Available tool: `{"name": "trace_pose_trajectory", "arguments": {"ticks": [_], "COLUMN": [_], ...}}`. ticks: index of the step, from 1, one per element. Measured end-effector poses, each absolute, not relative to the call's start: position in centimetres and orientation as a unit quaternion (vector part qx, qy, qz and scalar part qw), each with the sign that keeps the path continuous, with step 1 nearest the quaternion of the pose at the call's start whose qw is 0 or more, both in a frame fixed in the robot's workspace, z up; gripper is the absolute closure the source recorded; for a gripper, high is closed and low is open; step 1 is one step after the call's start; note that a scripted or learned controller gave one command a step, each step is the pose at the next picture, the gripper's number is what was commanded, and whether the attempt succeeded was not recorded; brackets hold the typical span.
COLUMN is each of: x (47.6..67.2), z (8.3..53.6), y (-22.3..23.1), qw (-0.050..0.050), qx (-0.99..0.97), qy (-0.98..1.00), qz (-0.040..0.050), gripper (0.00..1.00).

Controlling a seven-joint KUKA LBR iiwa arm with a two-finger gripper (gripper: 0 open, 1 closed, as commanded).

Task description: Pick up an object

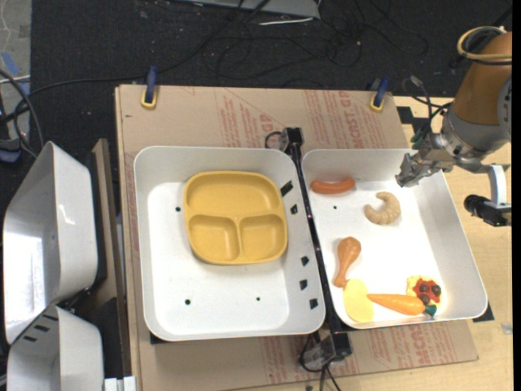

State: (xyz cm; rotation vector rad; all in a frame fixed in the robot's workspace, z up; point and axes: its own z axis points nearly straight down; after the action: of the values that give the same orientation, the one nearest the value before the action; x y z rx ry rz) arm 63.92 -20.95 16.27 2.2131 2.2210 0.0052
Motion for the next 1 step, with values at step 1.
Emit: {"name": "trace_pose_trajectory", "arguments": {"ticks": [1], "x": [64.04], "z": [20.65], "y": [-21.23], "qw": [0.003], "qx": [0.706], "qy": [0.708], "qz": [0.0014], "gripper": [1.00]}}
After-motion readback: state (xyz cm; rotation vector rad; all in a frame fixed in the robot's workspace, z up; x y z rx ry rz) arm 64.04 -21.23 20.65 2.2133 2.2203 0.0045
